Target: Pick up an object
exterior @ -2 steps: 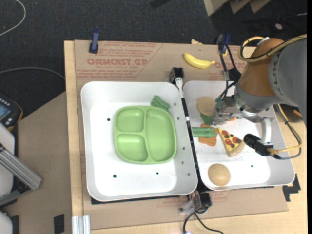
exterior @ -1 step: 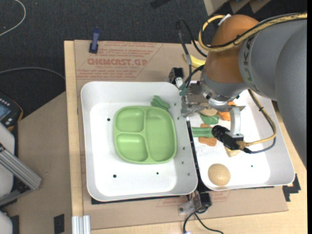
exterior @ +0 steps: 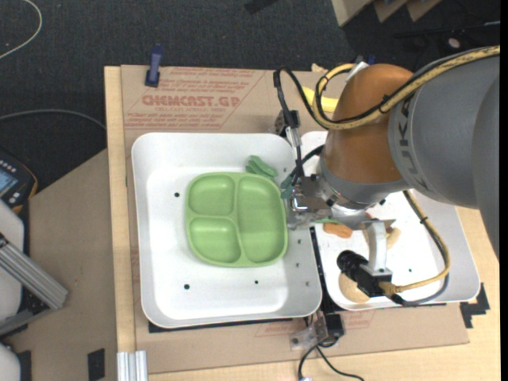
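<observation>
A light green divided plate (exterior: 236, 218) lies flat in the middle of the left bin (exterior: 159, 213). A small darker green object (exterior: 258, 165) peeks out just behind the plate's far right corner. My gripper (exterior: 298, 200) hangs below the orange-banded wrist, over the wall between the two bins and right beside the plate's right edge. The wrist hides most of it. In the right bin (exterior: 452, 252) a small orange object (exterior: 340, 231) shows under the wrist, and a tan rounded object (exterior: 352, 289) lies near the front edge.
The grey arm (exterior: 452, 125) covers most of the right bin. Both bins rest on a cardboard sheet (exterior: 190, 98) with red print. A blue clip (exterior: 153, 67) sits at the sheet's far left corner. Cables run behind the bins.
</observation>
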`<action>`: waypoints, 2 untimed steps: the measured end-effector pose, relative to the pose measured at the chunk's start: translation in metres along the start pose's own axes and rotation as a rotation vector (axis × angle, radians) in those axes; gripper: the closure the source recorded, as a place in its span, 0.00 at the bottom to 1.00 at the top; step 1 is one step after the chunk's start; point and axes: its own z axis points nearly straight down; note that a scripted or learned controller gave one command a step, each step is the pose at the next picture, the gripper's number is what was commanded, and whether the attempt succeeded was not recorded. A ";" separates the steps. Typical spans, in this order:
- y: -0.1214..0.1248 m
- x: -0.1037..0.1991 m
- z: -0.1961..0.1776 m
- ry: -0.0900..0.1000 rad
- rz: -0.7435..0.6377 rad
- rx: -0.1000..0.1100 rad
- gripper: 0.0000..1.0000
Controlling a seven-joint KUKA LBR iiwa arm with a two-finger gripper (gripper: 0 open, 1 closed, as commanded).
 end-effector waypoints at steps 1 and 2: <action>-0.019 0.062 -0.130 0.005 -0.006 -0.021 1.00; -0.023 0.087 0.073 -0.006 0.004 0.011 1.00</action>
